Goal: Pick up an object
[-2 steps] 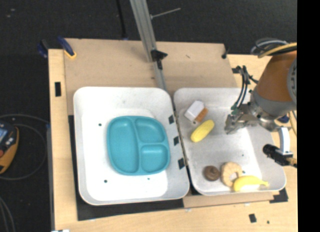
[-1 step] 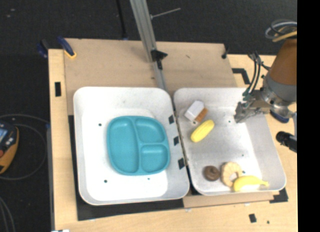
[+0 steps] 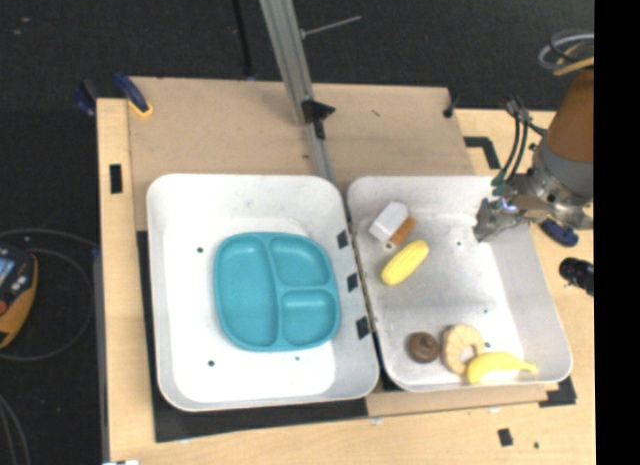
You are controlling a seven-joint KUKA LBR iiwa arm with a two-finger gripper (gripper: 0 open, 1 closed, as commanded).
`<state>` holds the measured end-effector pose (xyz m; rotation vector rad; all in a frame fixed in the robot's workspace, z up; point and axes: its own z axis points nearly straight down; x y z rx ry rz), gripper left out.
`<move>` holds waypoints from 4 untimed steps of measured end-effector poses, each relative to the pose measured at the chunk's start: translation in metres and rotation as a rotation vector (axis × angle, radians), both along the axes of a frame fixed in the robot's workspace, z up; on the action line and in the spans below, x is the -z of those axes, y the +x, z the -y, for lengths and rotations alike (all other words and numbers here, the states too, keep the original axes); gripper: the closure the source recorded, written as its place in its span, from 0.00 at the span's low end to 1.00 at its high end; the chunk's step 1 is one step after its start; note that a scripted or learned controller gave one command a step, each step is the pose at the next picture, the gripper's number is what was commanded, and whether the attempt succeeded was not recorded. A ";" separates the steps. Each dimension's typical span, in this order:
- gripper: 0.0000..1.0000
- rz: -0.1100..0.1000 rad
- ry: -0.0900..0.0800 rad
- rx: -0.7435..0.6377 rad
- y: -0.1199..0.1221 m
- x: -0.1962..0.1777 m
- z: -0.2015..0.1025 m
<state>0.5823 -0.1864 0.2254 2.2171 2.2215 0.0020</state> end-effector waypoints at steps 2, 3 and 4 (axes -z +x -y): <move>1.00 -0.001 0.002 -0.004 -0.013 -0.002 -0.112; 1.00 0.001 0.003 -0.005 -0.019 -0.017 -0.166; 1.00 0.000 0.003 -0.006 -0.025 -0.026 -0.220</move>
